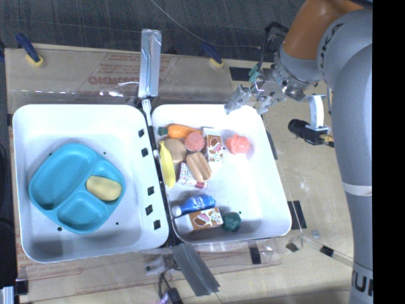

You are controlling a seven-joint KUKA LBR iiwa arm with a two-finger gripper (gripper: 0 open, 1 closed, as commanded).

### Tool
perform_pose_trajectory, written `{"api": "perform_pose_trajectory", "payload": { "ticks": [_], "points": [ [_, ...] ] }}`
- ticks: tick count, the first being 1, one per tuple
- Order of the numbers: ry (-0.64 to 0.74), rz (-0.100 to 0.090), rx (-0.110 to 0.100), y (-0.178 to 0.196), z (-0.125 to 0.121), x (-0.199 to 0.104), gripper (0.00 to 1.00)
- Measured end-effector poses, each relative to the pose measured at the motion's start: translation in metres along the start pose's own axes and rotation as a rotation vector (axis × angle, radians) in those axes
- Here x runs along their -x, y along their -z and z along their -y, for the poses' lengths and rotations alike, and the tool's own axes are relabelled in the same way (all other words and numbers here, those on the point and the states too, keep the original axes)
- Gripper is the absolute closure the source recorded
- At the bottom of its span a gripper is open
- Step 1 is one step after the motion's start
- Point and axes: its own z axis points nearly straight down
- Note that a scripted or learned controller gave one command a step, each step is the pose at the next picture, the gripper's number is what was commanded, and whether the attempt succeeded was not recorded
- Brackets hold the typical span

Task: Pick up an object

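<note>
Scanning from the left, you meet the shallow white left bin [25, 189]; it holds a blue sectioned plastic plate [66, 182] with a yellow oval lump [104, 187] in one compartment. Right of that plate lies the shallow white right bin [269, 189], where the candidates crowd its left half: a yellow banana [167, 164], an orange carrot-like piece [179, 131], a brown sausage-shaped toy [199, 166], a pink round toy [238, 144], a blue bottle [195, 204] and a small dark green ball [231, 221]. Farthest from the plate, the two-finger gripper [248, 97] hovers over that bin's far rim; you cannot tell how its jaws stand; nothing is lifted yet, so the whole pick remains. The bin's right half offers open room; the pink toy sits clearest.
</note>
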Motion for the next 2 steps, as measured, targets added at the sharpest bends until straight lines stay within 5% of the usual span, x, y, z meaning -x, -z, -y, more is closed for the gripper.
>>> {"api": "perform_pose_trajectory", "payload": {
  "ticks": [1, 2],
  "points": [
    [0.030, -0.002, -0.009, -0.130, 0.048, -0.039, 0.00],
    [0.070, 0.001, 0.006, -0.146, 0.040, -0.045, 0.00]
  ]
}}
